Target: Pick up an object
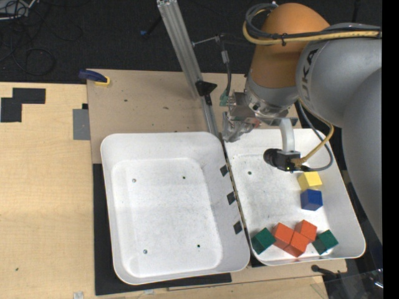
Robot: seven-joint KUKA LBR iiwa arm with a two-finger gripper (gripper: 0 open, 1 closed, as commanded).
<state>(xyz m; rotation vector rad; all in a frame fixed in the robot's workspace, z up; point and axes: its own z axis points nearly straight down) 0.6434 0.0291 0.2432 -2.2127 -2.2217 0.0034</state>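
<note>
My gripper (237, 127) hangs over the far left corner of the right bin (262, 185), below the orange wrist band. It is small and dark against the bin, and nothing shows in it. The blocks lie apart from it toward the bin's near right side. A yellow block (310, 179) sits just above a blue block (312, 199). Along the near rim, three orange blocks (293, 237) cluster between a green block (263, 239) and a second green block (325, 242).
The left bin (165, 207) lies beside the right one, with black clips (229, 197) along their shared edge. A slanted aluminium post (182, 48) rises behind the bins. A black cable plug (280, 159) hangs from the arm over the right bin. A blue clamp (93, 76) lies far left.
</note>
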